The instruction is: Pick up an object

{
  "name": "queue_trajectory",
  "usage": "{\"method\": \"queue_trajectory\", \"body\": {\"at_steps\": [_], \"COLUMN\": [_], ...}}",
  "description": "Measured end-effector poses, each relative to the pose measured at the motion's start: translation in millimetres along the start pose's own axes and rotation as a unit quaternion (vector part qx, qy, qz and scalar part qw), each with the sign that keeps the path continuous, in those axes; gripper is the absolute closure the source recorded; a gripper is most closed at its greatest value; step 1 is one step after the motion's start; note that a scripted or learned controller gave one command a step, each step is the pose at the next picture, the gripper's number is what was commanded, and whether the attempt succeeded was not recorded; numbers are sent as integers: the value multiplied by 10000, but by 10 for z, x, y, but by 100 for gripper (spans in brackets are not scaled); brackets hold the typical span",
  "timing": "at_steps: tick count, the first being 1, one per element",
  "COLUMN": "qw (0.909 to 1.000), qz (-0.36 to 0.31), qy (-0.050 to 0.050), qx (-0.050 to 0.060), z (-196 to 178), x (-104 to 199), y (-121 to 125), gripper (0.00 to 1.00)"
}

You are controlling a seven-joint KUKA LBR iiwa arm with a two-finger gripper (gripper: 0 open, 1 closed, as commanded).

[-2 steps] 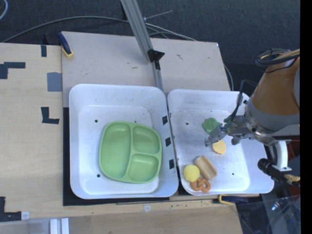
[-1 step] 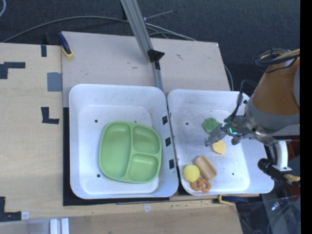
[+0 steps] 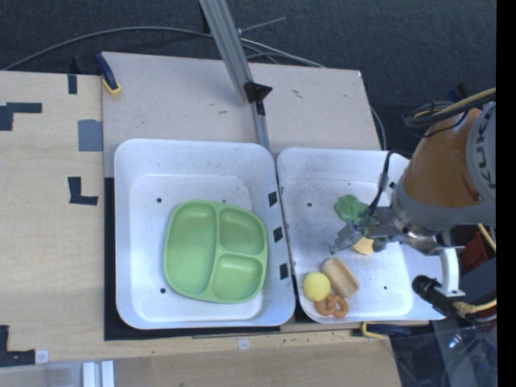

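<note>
My gripper (image 3: 352,239) hangs low inside the right bin (image 3: 318,176), near its middle. A green leafy piece (image 3: 351,208) lies just above the fingertips, and a small yellow wedge (image 3: 364,247) sits right beside them. At the bin's front lie a yellow ball (image 3: 316,285), a tan hot-dog bun (image 3: 340,276) and a brown pretzel (image 3: 331,305). Nothing is visibly lifted off the bin floor.
The left bin (image 3: 137,176) holds a green divided plate (image 3: 216,251). A grey metal pole (image 3: 230,47) slants in from the top toward the seam between the bins. The arm's orange band (image 3: 447,168) overhangs the right bin's right edge.
</note>
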State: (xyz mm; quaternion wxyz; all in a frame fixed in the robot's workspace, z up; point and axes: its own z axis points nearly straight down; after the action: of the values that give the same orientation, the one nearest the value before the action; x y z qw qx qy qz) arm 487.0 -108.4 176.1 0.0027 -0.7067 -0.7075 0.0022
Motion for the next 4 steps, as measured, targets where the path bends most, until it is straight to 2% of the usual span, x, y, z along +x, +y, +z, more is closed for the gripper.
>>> {"method": "queue_trajectory", "body": {"at_steps": [1, 2, 3, 4], "qw": [10000, 10000, 10000, 10000], "qz": [-3, 1, -5, -6], "qy": [6, -7, 0, -5], "qx": [11, -26, -24, -50], "z": [627, 876, 769, 238], "x": [41, 42, 48, 116], "y": [36, 35, 36, 126], "gripper": [0, 0, 100, 100]}}
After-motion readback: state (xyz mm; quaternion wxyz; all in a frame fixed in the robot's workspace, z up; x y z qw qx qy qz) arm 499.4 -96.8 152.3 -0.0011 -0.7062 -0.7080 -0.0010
